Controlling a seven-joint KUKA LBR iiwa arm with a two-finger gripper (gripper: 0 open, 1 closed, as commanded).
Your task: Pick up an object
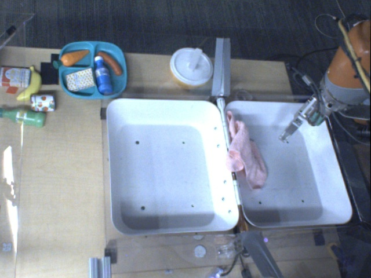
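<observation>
The table (58, 213) carries two white bins, and everything here is placed from the right bin (324, 213). The left bin (162, 167) sits against its left wall, their rims touching along a centre divider. The arm (348, 77) reaches in over the right bin's far right corner, grey below its orange band.

The cloth (243, 155), pink and crumpled, is the only thing in the right bin. It lies along the bin's left wall, its top draped on the rim, and its long axis runs from the far end toward the near end, swinging slightly rightward lower down.

The jaws (288, 133) hang over the right bin's far half, pointing down and to the left. They appear drawn together to a narrow tip with nothing between them, though they are too small to be sure.

The cloth lies to the left of the jaws and a little nearer the camera, well apart from them. A grasp would likely need a leftward reach, closing across the cloth's narrow width.

Beyond the bins' far side stand a blue tray (119, 68) and a lidded cup (191, 66).
</observation>
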